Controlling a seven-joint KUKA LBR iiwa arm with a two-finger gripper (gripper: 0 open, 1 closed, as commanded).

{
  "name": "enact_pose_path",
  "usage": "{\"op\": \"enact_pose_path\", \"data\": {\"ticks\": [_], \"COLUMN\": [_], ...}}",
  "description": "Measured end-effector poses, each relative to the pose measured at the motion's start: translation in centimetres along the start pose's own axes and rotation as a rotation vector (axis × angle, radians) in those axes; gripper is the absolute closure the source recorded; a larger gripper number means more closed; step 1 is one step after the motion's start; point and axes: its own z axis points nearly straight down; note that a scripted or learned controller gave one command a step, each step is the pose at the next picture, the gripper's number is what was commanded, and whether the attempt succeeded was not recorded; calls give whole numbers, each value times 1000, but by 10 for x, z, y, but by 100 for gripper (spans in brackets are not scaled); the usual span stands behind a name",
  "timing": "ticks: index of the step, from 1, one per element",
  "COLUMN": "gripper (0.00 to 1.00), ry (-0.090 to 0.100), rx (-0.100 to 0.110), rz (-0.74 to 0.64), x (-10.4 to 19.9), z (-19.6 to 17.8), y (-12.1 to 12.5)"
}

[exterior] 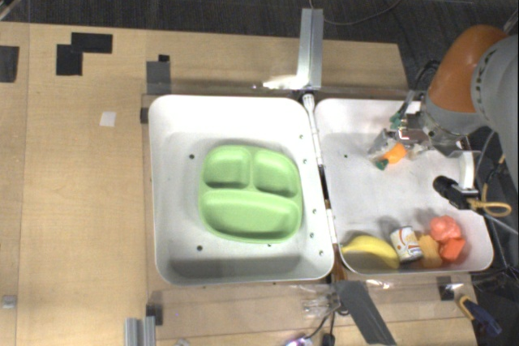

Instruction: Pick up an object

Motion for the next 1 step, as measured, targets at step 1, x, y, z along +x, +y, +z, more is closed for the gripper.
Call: {"op": "enact_pose_path", "data": {"ticks": [1], "gripper": [100], "ry": [0], "rx": [-5], "rz": [-5], "x": [1], "z": [-12], "y": [2]}}
